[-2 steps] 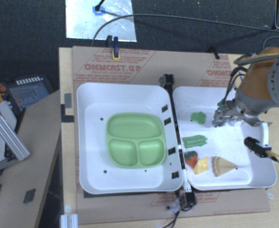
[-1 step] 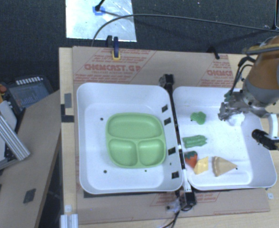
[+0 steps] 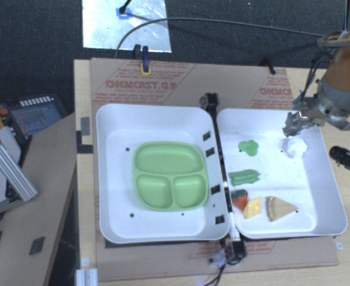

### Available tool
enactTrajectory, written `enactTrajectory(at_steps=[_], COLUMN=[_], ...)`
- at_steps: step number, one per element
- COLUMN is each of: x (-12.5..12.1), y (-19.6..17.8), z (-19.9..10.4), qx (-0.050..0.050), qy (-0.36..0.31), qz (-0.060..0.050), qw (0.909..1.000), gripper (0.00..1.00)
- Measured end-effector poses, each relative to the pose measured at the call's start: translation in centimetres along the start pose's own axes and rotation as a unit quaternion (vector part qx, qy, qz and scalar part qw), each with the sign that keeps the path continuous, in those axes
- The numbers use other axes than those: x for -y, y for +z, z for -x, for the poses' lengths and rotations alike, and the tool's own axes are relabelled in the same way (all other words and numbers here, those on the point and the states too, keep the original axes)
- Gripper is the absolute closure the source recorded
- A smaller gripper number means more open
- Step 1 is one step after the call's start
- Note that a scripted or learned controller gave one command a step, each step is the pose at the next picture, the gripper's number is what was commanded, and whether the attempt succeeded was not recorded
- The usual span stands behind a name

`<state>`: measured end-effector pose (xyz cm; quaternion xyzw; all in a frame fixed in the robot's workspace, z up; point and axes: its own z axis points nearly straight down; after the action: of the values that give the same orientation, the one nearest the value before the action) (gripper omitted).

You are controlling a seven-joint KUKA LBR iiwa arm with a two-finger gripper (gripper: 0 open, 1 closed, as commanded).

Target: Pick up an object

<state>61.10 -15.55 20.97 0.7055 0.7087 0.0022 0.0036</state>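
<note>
Two shallow white bins sit side by side on the bench. The left bin (image 3: 112,159) holds a light green plate (image 3: 169,176) with three compartments, one wide at the top and two smaller below. It lies flat near the middle of that bin.

The right bin (image 3: 324,219) holds several small things. A small white object (image 3: 295,148) lies near the upper right part of this bin; it is pale and hard to see against the white floor, so its shape is not clear. To the left of it there is a round green piece (image 3: 249,147) with a bumpy edge. Below that lies a longer green piece (image 3: 244,176), placed almost horizontal. Near the lower left corner of the right bin there is a red and orange piece (image 3: 239,199), and just beside it a yellow piece (image 3: 253,207), the two close together or touching. To the right of the yellow one lies a tan wedge (image 3: 280,208), shaped like a slice, with its point to the right.

The arm (image 3: 344,70) comes in from the right, grey with an orange band. Its gripper (image 3: 294,124) hangs over the upper right part of the right bin, just above the white object. I cannot tell how the gripper is set, and nothing is seen held in it.
</note>
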Motion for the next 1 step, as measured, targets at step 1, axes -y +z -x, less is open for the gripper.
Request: enactTrajectory(at_steps=[1], x=[0.07], y=[-4.74], z=[0.78], qx=[0.0], qy=[0.0], qz=[-0.001], qw=[1.0], gripper=[1.0])
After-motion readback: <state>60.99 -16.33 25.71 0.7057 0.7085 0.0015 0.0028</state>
